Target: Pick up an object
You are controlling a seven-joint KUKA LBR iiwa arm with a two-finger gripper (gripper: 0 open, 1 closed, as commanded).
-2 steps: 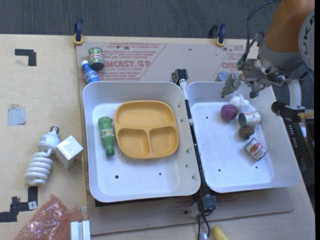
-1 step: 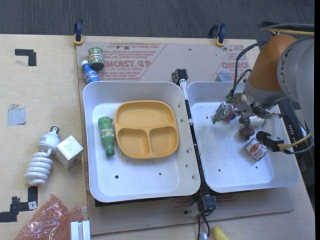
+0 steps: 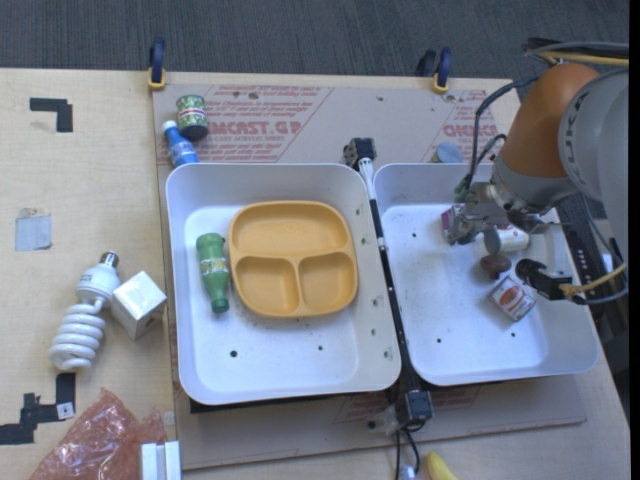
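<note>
My gripper (image 3: 468, 226) hangs low over the upper middle of the right bin (image 3: 430, 338), below the grey arm with its orange band (image 3: 548, 118). A small brown round object (image 3: 494, 264) lies just below and to the right of it, apart from it. Further down lies a small white can with a red label (image 3: 512, 299), tilted. A white piece (image 3: 512, 237) shows right beside the gripper. In the left bin (image 3: 200, 358) sit a yellow divided plate (image 3: 294, 258) and a green bottle (image 3: 212, 271) lying to its left.
Outside the bins, at the left, lie a spiral light bulb (image 3: 82, 318), a white cube (image 3: 139, 303) and a red mesh bag (image 3: 95, 443). A small blue-capped bottle (image 3: 183, 146) and a green tin (image 3: 192, 113) stand behind the left bin. Cables (image 3: 585, 283) trail over the right bin's edge.
</note>
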